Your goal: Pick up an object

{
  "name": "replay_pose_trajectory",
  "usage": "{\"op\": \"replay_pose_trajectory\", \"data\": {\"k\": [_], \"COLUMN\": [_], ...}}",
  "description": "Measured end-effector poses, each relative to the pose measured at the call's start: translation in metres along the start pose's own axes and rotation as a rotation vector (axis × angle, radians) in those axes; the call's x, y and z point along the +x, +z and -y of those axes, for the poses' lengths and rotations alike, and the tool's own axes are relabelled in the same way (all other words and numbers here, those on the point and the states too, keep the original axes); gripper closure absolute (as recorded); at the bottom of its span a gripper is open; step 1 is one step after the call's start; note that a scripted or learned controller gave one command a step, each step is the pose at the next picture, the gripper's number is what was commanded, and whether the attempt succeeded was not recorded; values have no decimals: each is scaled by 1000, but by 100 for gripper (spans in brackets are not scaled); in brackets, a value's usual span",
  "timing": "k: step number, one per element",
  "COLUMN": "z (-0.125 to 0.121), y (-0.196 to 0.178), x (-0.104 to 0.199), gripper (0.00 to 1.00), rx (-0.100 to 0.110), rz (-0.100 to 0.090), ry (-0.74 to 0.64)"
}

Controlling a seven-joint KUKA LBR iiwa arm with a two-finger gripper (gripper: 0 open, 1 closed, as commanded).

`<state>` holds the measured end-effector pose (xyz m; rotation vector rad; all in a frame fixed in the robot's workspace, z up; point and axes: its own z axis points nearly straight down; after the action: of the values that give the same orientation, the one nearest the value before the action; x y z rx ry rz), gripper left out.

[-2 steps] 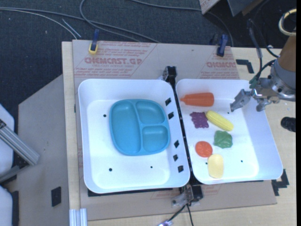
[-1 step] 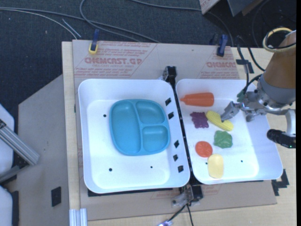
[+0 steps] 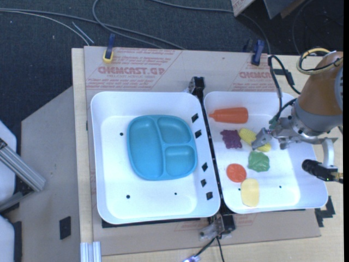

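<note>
Lying in the right-hand white bin [image 3: 289, 198], the small food-shaped toys cluster close to the fingers [image 3: 265, 139] of the grey arm [image 3: 319, 100] that reaches in from the right. Just at the fingertips sits a yellow piece [image 3: 250, 136], touching or nearly touching them; whether the fingers are parted or pressed together cannot be told, and nothing can be seen clamped between them. Directly below the fingers lies a green leafy lump [image 3: 259, 161], just beside them. To their left is a purple grape bunch [image 3: 231, 139], and above that, farther up the bin, an orange carrot [image 3: 229, 114] lies on its side. Lower left of the fingers rests a flat red-orange round slice [image 3: 236, 172], and below it, near the bin's lower rim, a pale yellow piece [image 3: 250, 192].

Well to the left of the fingers, the other white bin [image 3: 109, 201] holds a blue divided plate [image 3: 162, 146] with three compartments. A black divider strip [image 3: 204, 146] runs between the two bins.

Both bins sit on a brown protective sheet [image 3: 136, 70] covering the desk, printed in red with "CHEMCAST GP" above the left bin; the same print repeats above the right bin, partly hidden. Two blue-and-yellow clamps [image 3: 109, 52] pin the sheet's far edge.
</note>
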<state>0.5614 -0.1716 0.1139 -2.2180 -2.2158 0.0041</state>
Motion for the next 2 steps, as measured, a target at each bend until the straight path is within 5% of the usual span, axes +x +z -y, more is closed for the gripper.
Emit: {"op": "replay_pose_trajectory", "data": {"k": [1,2], "z": [-2,-2], "y": [-15,-75], "x": [0,-8], "gripper": [100,100], "rx": [-7,-12], "rz": [2,5], "ry": [-1,-1]}}
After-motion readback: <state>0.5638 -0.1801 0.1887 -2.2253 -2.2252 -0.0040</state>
